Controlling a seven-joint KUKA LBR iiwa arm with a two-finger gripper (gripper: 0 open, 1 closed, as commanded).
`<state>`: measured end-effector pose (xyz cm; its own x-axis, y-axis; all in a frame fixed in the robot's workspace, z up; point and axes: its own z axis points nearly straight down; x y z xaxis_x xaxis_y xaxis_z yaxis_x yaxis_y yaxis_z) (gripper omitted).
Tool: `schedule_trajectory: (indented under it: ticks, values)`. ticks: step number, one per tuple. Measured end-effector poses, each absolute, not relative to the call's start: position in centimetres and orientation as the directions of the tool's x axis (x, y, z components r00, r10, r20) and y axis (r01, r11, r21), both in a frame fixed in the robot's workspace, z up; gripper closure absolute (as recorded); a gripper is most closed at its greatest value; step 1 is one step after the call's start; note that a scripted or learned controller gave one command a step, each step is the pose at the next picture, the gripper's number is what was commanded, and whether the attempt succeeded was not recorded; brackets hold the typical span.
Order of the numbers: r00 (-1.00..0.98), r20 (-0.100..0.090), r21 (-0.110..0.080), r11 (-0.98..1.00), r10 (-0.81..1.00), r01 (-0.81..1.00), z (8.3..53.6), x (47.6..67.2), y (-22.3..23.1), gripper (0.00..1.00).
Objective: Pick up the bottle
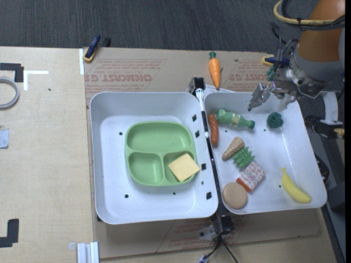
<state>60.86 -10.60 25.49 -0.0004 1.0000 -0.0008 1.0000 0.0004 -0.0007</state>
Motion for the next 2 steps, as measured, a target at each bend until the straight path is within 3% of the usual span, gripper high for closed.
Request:
schedule_trajectory:
  ticks: [1, 2]
  values:
    - [-0.001, -0.002, 0.000, 0.001, 1.000, 1.000, 26.4, 60.9, -10.6, 1.00]
    - [0.085, -0.001, -0.002, -0.085, 0.996, 0.996, 28.4, 54.5, -12.6, 1.00]
